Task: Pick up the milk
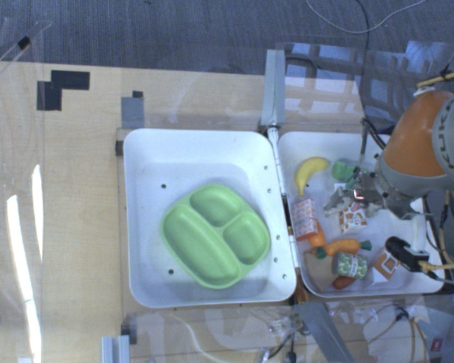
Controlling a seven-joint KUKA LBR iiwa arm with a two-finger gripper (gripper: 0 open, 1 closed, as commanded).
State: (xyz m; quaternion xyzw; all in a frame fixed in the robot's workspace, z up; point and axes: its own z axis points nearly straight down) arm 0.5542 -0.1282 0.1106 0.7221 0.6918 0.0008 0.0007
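The gripper (346, 197) hovers low in the right bin (289, 203), fingers too blurred to tell their spread, apparently reaching for the milk (303, 218) at mid-left; next, close squarely on it.

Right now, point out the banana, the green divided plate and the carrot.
banana (310, 172): camera view, middle of its curved yellow body, right bin.
green divided plate (188, 242): camera view, floor of its long compartment, left bin.
carrot (342, 246): camera view, middle of its orange body, right bin.
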